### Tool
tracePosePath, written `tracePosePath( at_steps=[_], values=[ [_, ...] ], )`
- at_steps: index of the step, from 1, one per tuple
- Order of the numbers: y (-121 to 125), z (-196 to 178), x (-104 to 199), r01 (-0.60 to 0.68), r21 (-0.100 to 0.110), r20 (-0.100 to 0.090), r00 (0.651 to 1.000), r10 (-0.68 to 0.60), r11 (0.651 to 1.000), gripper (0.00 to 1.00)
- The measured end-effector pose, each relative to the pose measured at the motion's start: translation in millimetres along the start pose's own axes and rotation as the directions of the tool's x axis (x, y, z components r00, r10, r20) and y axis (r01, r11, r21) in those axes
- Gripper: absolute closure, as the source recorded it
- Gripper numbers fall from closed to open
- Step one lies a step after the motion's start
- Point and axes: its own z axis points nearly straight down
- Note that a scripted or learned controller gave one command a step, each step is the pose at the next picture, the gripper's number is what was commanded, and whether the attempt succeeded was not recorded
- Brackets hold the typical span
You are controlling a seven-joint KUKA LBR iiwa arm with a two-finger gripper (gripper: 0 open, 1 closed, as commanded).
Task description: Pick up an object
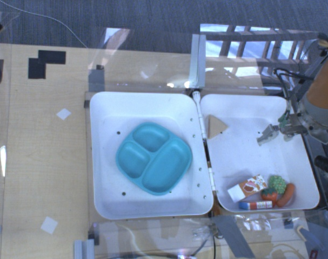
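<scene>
Pale wood bench [39, 161]. Bore two shallow white bins side by side: left bin [104, 144], right bin [245, 112] touching its right rim. Black blocks [45, 63] printed well left and above the left bin. Small pale square markers [64, 113] left of it.

Grey arm [320, 99] from the right, orange band above wrist, gripper [267, 136] low and leftward.

The arm [321, 99] is cut off by the frame's right edge, only its wrist end showing. The pincer [267, 135] is too small and blurred to read. At lower right, the heaped small items [263, 192] overlap, labels illegible.
</scene>
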Motion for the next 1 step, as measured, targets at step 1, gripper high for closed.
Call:
tracePosePath(
  at_steps=[1],
  values=[
    [-52.6,-10.2,16.5,0.046,0.000,0.000,0.999,-0.046,0.999,0.00]
  ],
)
